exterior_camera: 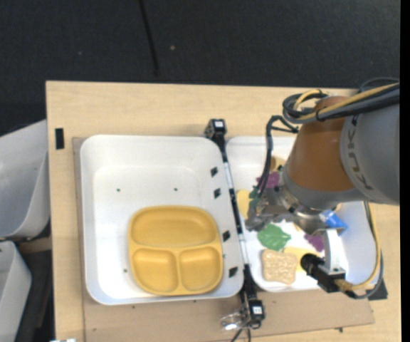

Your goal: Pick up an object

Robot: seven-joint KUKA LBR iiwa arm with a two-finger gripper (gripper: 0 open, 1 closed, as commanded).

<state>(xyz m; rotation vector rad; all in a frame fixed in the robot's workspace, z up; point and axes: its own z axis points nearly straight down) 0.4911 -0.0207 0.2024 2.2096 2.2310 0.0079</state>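
Arm (333, 155) is down over the right bin (248, 155), above a green piece (275, 236) and a beige waffle-like piece (279, 266); yellow divided tray (176, 249) sits in the left bin (119, 169).

- Wooden bench (119, 105): light tan top, bearing two shallow white bins side by side.
- Left bin (105, 191): white, holding one tray.
- Yellow tray (176, 250): three compartments, lying in the near part of the left bin.
- Dark floor (191, 27): beyond the bench's far edge.
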